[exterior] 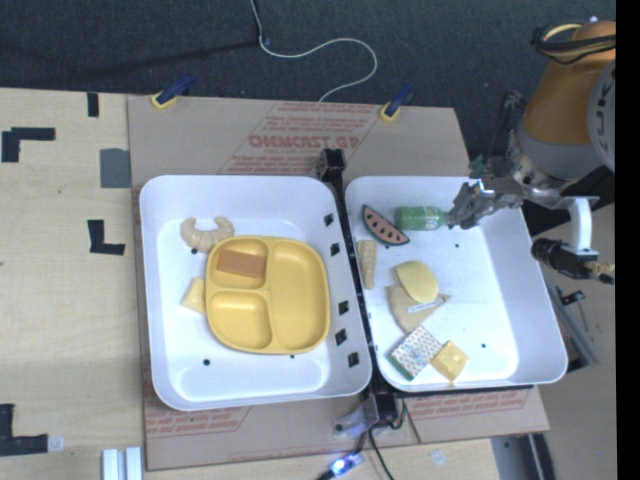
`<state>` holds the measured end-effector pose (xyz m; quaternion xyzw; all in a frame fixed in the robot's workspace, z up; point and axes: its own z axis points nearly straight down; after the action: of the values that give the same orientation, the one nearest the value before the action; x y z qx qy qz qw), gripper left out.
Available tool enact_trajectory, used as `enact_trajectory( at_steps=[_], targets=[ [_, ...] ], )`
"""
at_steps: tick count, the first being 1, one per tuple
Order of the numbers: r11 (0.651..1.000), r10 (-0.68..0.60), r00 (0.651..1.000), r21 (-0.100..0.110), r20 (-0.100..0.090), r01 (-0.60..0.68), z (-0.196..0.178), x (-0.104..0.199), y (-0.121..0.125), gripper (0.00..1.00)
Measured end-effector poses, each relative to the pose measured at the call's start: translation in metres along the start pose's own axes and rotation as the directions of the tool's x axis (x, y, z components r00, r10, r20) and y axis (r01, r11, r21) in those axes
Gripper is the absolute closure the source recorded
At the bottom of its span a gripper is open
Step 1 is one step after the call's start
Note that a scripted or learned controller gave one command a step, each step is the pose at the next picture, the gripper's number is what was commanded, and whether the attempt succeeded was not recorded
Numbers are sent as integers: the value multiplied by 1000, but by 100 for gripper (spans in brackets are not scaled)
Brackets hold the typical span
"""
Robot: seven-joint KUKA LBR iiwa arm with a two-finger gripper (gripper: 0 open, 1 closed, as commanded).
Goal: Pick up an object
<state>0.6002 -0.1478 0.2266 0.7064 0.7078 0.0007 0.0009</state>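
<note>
- Gripper hangs low at the right bin's twelve o'clock edge; whether its fingers are apart, I cannot tell
- Green bottle lies just at its nine o'clock, touching or not is unclear
- Watermelon slice further toward nine
- Yellow plate in the left bin

A divided tray lay in the left bin; the hand hung just right of a bottle in the right bin.

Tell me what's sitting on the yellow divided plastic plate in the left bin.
A brown rectangular toast-like piece lies in the yellow divided plastic plate's upper-left compartment. Whatever is beneath the plate is covered.
</note>
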Motion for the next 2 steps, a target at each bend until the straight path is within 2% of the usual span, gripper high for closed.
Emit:
enact_trajectory(
  at_steps=[2],
  targets=[
    [1000,-3,1000,5,-1,3,6,86,5,100]
  ],
)
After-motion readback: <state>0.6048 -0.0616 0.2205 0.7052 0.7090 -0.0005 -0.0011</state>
